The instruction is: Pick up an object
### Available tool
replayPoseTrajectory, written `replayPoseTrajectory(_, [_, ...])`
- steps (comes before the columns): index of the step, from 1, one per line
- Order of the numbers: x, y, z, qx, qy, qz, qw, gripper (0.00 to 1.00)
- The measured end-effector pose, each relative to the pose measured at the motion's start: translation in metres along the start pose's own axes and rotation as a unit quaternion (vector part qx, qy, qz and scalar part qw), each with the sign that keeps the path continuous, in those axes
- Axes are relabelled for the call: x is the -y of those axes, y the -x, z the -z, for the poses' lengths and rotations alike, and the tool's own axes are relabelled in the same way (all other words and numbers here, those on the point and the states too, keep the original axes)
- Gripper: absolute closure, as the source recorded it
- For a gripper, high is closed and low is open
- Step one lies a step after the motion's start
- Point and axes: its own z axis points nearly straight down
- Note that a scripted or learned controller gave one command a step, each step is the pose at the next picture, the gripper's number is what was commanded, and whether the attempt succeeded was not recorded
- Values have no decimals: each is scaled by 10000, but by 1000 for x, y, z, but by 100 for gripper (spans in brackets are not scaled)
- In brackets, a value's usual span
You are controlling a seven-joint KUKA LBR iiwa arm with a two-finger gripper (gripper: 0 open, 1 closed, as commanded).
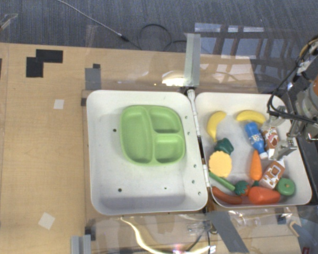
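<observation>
Arm poised over the right bin's toy clutter

We see the arm [314,97] reaching in from the right, its gripper [284,148] low over the right bin [307,192] near the far right wall. We cannot tell whether it is released or clenched; nothing shows clearly between its tips. Below and beside it lie a blue bottle [254,135], a small carton [274,174], an orange carrot [256,165] and a green round piece [286,187]. Two bananas [216,123] sit toward the back, a yellow disc [220,164] nearer the divider, red pieces [263,196] along the front wall. The left bin [103,194] carries a green divided plate [152,134], well apart from the gripper.
</observation>
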Motion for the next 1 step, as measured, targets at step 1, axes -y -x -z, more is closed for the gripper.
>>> replayPoseTrajectory(1, [16,-29,-99,-47,13,-12,10000,0])
